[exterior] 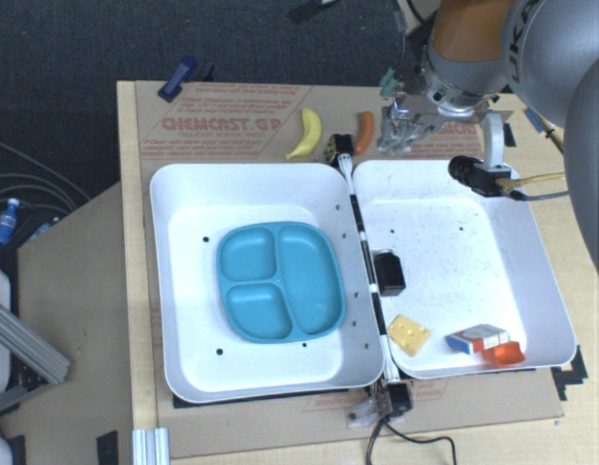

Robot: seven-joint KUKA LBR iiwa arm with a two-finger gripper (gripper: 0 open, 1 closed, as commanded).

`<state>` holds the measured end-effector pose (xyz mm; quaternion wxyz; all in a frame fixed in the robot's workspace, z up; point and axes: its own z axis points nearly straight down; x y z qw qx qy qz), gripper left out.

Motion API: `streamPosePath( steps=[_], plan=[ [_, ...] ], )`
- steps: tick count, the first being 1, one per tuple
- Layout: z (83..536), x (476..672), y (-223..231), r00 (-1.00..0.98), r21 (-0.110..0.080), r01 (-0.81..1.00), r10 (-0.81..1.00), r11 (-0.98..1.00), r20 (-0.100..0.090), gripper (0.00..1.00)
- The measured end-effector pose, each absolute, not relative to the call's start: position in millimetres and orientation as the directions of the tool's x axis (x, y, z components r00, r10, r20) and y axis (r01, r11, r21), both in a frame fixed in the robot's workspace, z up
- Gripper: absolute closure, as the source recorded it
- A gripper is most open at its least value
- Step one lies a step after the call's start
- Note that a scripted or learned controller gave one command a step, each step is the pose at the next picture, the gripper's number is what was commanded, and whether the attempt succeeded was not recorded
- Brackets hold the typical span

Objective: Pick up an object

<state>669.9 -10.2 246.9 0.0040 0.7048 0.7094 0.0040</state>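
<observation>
My gripper [400, 134] hangs over the back edge of the right bin [532, 260], near its far-left corner, open with nothing between its fingers. In the right bin's front part lie a yellow cheese wedge [408, 334], a small blue, white and red box [478, 338] and an orange piece [506, 354] touching the box. A black block [388, 272] rests by the divider between the bins. A blue compartment plate [280, 281] lies in the middle of the left bin [178, 260].
Behind the bins, on the cardboard sheet, lie a yellow banana [305, 134] and an orange stick-shaped toy [363, 131], just left of the gripper. A blue object [176, 79] sits at the sheet's far-left corner. The arm's grey body [561, 56] fills the upper right.
</observation>
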Motion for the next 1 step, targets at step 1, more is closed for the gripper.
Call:
streamPosePath(
  steps=[1],
  plan=[
    [246.7, 669.8, -10.3, -0.006, 0.011, 1.000, 1.000, 0.006, 0.000, 0.00]
  ],
)
